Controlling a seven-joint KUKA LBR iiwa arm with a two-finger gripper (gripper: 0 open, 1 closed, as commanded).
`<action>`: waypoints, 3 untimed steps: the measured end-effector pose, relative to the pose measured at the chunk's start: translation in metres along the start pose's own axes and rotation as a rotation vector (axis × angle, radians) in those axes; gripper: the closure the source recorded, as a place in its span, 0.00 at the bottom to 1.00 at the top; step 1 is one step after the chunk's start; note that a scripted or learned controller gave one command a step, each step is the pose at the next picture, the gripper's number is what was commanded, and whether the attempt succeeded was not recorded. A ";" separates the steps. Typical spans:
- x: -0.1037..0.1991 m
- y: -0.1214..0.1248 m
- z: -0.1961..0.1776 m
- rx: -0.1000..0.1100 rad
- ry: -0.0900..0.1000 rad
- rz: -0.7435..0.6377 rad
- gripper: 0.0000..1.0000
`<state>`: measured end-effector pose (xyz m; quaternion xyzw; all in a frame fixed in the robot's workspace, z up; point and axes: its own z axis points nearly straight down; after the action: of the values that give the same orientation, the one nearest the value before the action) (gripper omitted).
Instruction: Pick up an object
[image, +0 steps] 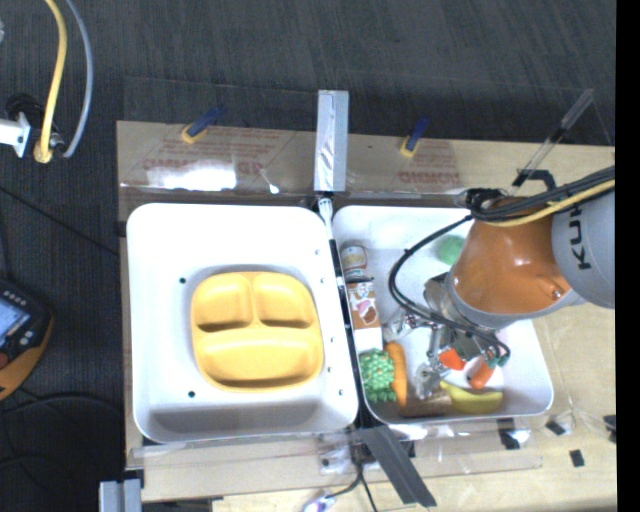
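Note:
The arm's orange band (510, 265) hangs over the right bin (535, 395), and my gripper (438, 362) is low among the objects near the bin's front. Right beside it lie a small red-orange piece (452, 357) and another orange piece (481, 375). A yellow banana (476, 401) lies just in front of the gripper. An orange carrot (398, 368) and a green bunch of grapes (376, 370) lie to its left. Whether anything sits in the gripper is hidden by the wrist.
A small can (353, 262) and a flat packet (363, 306) lie along the right bin's left wall. A green object (452, 248) peeks out behind the arm. The left bin (160, 250) holds a yellow divided tray (257, 328). Cables loop off the wrist.

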<state>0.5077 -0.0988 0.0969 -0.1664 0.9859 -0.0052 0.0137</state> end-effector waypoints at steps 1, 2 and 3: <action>-0.082 -0.057 -0.107 -0.019 0.018 -0.215 0.00; -0.025 -0.021 -0.001 -0.018 0.023 -0.134 0.00; 0.007 -0.011 0.002 0.002 -0.014 -0.232 0.00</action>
<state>0.5049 -0.1113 0.0950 -0.2794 0.9600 -0.0063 0.0199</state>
